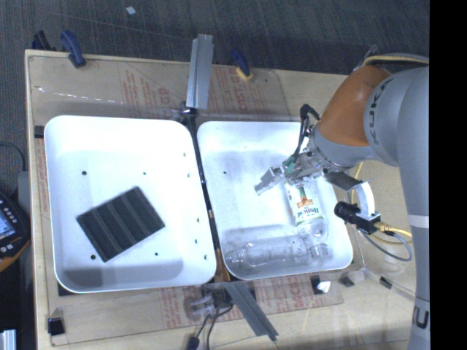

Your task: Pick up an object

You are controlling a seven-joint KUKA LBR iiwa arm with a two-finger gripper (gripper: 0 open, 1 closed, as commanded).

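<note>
Tool (281,175) (grip state unclear) hovers above 2 bottles (306,208) in right bin (219,195).

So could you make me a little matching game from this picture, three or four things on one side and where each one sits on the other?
Things:
1. black ribbed panel
2. clear plastic bottle
3. small labelled bottle
4. tool

Places:
A. lying along the near wall of the right bin
B. above the middle of the right bin
C. flat in the left bin
D. right side of the right bin, just under the tool

Pairs: 1-C, 2-A, 3-D, 4-B
</note>
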